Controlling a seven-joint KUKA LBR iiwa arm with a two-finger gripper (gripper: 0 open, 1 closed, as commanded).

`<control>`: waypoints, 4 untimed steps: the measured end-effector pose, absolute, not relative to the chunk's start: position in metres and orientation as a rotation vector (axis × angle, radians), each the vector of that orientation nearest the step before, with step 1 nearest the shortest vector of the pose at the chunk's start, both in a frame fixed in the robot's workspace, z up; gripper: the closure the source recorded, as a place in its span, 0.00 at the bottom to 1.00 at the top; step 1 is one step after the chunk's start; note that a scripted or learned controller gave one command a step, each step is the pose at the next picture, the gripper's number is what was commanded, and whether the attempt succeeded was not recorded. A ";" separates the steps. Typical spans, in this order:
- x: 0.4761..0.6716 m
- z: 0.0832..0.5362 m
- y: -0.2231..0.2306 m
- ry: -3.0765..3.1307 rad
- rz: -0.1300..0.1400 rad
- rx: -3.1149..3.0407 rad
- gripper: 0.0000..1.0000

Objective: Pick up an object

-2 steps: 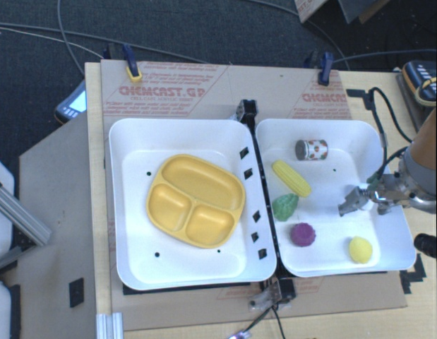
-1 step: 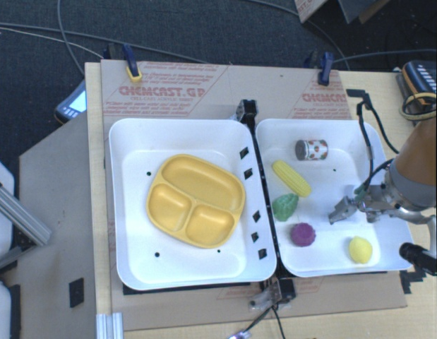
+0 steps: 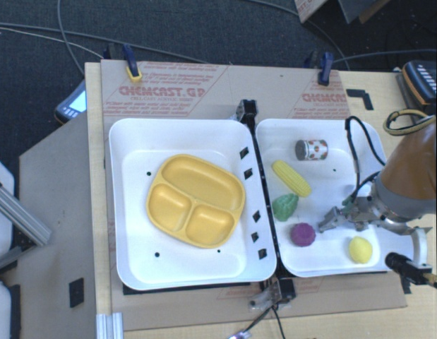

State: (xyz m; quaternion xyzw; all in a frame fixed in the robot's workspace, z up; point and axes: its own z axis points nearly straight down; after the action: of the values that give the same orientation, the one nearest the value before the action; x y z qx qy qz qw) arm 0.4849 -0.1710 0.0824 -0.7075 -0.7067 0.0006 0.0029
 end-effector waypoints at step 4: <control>0.503 0.250 -0.172 -2.228 -0.005 -2.223 1.00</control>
State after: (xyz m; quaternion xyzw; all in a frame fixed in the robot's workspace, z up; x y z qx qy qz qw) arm 0.5032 -0.1722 0.2495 -0.7064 -0.7078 -0.0015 -0.0030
